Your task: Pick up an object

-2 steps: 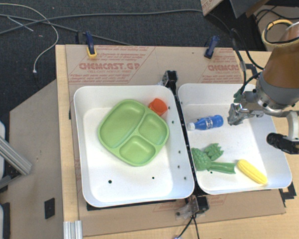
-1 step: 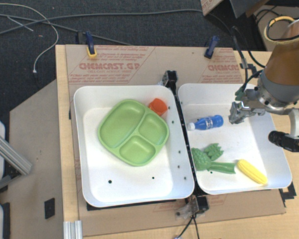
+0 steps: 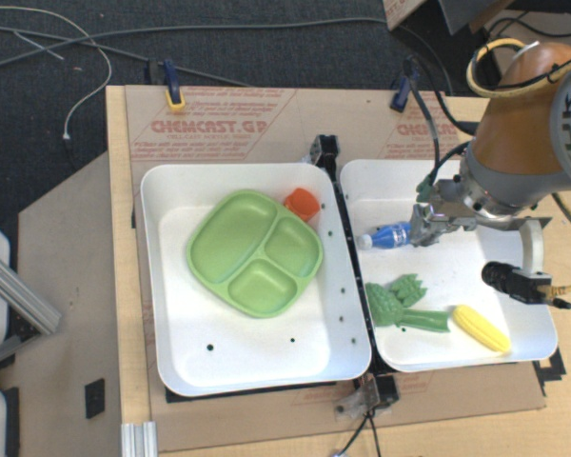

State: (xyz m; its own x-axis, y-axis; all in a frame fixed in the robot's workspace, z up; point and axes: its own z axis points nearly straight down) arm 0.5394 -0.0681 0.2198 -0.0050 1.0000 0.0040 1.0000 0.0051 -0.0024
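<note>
My gripper (image 3: 424, 225) hangs over the upper left part of the right bin (image 3: 542, 346). A small blue bottle with a white cap (image 3: 384, 238) lies on its side with its right end directly at the gripper's tip. I cannot see whether it is gripped. A green leafy toy (image 3: 400, 303) lies near the bin's front left. A yellow corn cob (image 3: 481, 327) rests to the right of it.
The left bin (image 3: 171, 350) holds a green divided plate (image 3: 255, 253), with a small orange object (image 3: 303, 202) at its upper right edge. A black divider rail (image 3: 347, 255) runs between the bins. A black fitting with a cable (image 3: 514, 280) sits below the arm's wrist.
</note>
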